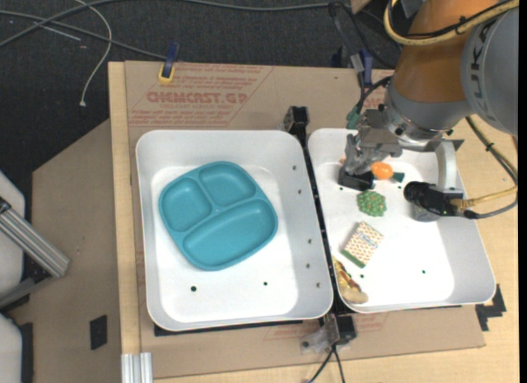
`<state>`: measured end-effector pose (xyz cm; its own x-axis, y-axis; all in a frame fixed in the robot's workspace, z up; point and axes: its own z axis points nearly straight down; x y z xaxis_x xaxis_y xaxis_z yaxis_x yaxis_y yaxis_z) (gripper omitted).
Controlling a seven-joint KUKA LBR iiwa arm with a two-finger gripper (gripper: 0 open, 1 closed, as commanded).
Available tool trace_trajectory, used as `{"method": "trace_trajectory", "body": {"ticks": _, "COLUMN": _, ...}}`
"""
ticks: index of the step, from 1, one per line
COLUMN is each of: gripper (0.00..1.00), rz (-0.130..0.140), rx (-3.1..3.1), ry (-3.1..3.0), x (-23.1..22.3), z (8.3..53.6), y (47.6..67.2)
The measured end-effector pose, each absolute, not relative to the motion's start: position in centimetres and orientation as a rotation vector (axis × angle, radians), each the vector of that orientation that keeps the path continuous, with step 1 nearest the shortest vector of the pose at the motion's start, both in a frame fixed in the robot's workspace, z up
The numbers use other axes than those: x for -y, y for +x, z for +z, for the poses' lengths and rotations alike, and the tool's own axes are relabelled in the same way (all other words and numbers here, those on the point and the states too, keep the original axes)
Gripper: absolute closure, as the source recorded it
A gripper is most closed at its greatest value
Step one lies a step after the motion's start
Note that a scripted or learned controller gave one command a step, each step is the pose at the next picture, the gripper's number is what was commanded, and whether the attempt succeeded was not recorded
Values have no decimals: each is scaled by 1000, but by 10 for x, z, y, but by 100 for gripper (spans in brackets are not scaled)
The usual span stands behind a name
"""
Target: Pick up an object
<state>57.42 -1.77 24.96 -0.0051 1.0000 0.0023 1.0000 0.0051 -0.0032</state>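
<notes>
From where I stand, the hand point(360, 169) hangs low over the right bin point(461, 287), up near its far-left corner, and the arm's grey and orange bulk covers most of the bin's far end. I cannot tell how the hand is set, because its tip is a dark shape against the white floor.

Two things lie close to it. A small orange piece point(382, 170) sits just beside the hand at about three o'clock, nearly touching it. A round green object point(371, 203), knobbly on top, lies near at roughly five o'clock, a little apart from the tip. Either could be the target; the orange piece is nearer, I'd judge, so a short shift to the right would bring the hand over it.

Further along toward five o'clock lies a patterned packet point(363, 243), a flat rectangle with its long axis running from eleven to five. Past that, against the near-left wall, rests a brownish scrap point(349, 282).

The left bin point(165, 291) holds a blue divided plate point(217, 213), well apart from the hand.
</notes>
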Motion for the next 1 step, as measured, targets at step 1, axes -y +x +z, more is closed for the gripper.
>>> {"method": "trace_trajectory", "body": {"ticks": 1, "gripper": 100, "rz": -1, "rx": 2225, "ry": -2215, "x": -37, "z": 252, "y": 572}}
